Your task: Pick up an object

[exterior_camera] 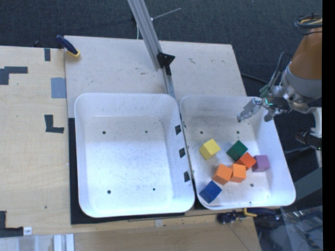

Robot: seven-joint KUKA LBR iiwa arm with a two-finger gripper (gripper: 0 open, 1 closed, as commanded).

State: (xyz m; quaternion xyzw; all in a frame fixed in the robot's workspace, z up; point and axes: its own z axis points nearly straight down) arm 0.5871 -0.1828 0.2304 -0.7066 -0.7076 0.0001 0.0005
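Several small blocks lie in the right bin (pixel 272 140): a yellow block (pixel 209 148), a green block (pixel 237 150), three orange blocks (pixel 224 173) bunched together, a purple block (pixel 261 163) and a blue block (pixel 210 191) near the front rim. My gripper (pixel 256 114) hangs over the bin's far right corner, above and behind the green block. Its two fingers stand apart, open, with nothing between them. The grey arm with its orange band (pixel 309 51) comes in from the right.
The left bin (pixel 84 140) stands against the right one. A slanted metal pole (pixel 149 33) runs from the top down to the gap between the bins. A blue and yellow clamp (pixel 68 45) lies at the far left of the bench.
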